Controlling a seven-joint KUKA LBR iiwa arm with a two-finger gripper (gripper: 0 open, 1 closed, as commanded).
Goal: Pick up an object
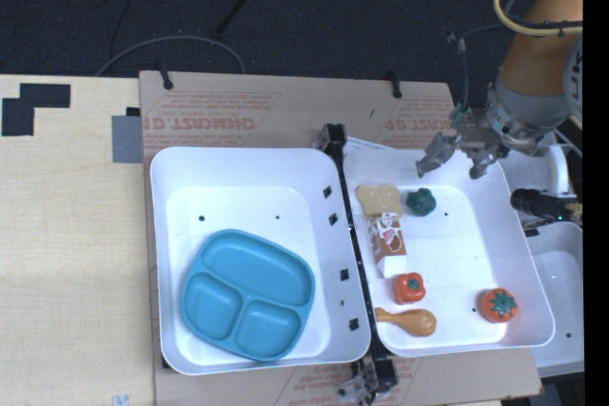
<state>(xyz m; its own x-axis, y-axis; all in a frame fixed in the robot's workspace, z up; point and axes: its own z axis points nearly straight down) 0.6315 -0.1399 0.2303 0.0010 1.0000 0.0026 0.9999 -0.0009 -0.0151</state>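
Nearest me in the right bin I see a tan drumstick, 2 orange tomatoes, then a brown-and-white carton whose print I can't read. Farther back, the gripper hangs over the bin's far rim, fingers spread apart, holding nothing.

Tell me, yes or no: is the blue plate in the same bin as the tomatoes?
No: the blue plate lies in the left bin, while both tomatoes sit in the right bin.
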